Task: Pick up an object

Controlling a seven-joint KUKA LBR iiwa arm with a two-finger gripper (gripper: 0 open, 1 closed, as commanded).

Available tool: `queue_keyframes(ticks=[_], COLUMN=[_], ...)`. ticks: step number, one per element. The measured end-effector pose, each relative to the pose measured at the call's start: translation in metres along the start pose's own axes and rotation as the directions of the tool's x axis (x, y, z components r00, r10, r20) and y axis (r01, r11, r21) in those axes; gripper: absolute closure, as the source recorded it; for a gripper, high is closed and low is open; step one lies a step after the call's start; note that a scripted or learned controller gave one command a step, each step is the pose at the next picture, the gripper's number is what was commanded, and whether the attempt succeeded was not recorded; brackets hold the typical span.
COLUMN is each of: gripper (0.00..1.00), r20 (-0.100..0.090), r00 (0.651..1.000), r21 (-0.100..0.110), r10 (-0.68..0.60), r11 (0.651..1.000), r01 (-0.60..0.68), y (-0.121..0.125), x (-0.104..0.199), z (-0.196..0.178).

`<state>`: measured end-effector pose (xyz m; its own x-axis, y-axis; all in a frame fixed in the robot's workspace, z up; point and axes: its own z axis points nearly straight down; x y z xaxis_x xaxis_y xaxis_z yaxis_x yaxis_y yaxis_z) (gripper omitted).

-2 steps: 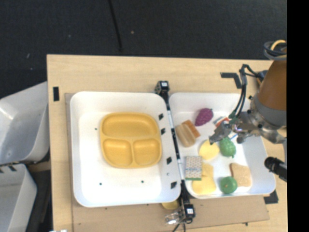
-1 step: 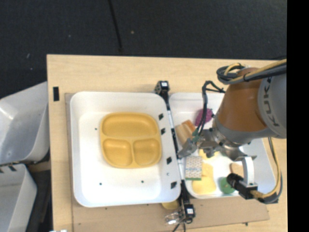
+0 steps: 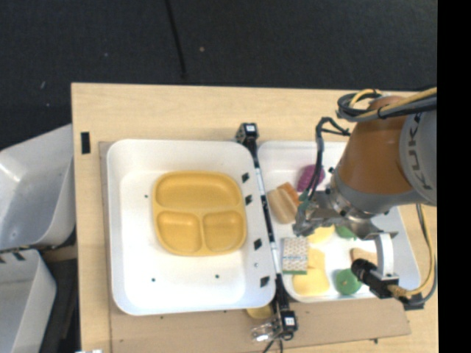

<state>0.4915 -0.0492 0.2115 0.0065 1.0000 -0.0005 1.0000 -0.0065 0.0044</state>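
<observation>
The right bin point(image 3: 294, 154) holds several small objects: a tan block point(image 3: 282, 201), a purple piece point(image 3: 307, 175), yellow pieces point(image 3: 315, 271), a speckled green-and-white pad point(image 3: 295, 255) and green pieces point(image 3: 346, 281). My gripper point(image 3: 307, 220) hangs low over the bin's left-centre, just right of the tan block and above the yellow pieces. The orange band and grey wrist point(image 3: 372, 164) cover the middle of the bin. Whether anything sits between the fingers is hidden.
In the left bin point(image 3: 132, 285) lies a yellow divided tray point(image 3: 199, 212). A divider with black clips point(image 3: 261, 212) runs between the bins. Cables point(image 3: 353, 103) loop above the wrist, and a black fitting point(image 3: 372, 276) sits at the right bin's lower right.
</observation>
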Motion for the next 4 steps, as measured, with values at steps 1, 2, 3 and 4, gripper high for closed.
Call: queue_keyframes(ticks=[1,2,3,4], gripper=[1.00,1.00,1.00,1.00], r20=[-0.003,-0.001,0.000,0.002], r00=[1.000,1.000,1.000,1.000], r21=[-0.002,-0.010,0.002,0.003], r10=[-0.016,-0.009,-0.010,-0.022], r11=[1.000,1.000,1.000,1.000], r01=[0.016,0.009,0.010,0.022], y=[-0.001,0.000,-0.001,-0.001], x=[0.070,0.057,0.072,0.071], z=[-0.052,-0.164,-0.169,-0.179])
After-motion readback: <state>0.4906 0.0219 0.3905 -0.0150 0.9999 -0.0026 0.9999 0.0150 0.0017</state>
